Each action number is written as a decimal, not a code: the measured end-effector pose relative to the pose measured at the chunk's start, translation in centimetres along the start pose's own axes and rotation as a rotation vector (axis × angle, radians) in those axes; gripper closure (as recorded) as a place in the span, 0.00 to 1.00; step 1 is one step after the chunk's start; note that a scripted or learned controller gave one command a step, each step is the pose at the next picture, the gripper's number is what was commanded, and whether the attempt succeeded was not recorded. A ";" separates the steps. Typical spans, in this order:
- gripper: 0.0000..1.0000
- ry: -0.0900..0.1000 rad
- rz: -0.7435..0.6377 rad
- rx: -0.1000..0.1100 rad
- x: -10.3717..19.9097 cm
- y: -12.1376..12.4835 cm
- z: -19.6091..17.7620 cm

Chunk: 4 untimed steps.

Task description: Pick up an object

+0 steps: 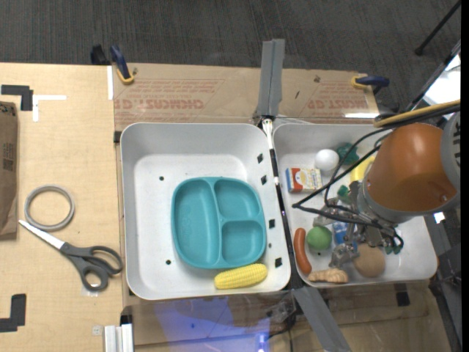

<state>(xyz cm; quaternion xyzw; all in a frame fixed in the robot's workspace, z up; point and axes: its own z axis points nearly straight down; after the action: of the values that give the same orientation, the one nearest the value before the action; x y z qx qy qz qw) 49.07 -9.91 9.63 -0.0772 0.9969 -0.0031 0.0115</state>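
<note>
Left bin (139, 196): one teal divided plate (218, 222) at centre; one yellow corn cob (240, 276) just below the plate, near the bin's front wall. Right bin (289, 141), touching the left bin along its right wall: one red-and-white carton (303, 179) and one white ball (327, 159) toward the back; one red sausage (300, 250) along the bin's left wall at the front; one green ball (318, 238) just right of the sausage; one tan, knobbly item (328, 275) at the front wall; one brown rounded item (370, 263) to its right. End effector (346, 251) hangs low in the right bin, between the green ball and the brown item, under the orange-banded arm (407, 169); cables crowd it, so its grip cannot be told. On the table (58, 138) left of the left bin: one tape roll (49, 207), one pair of grey-handled scissors (73, 254).
</note>
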 end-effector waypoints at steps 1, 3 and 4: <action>0.00 0.003 -0.011 -0.001 -0.1 0.0 0.1; 0.00 0.016 -0.143 -0.009 0.4 -0.5 0.4; 0.00 0.018 -0.069 -0.009 0.0 0.5 0.4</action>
<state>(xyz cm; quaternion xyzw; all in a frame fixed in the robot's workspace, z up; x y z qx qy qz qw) 49.05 -9.44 9.23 -0.1118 0.9937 0.0003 0.0020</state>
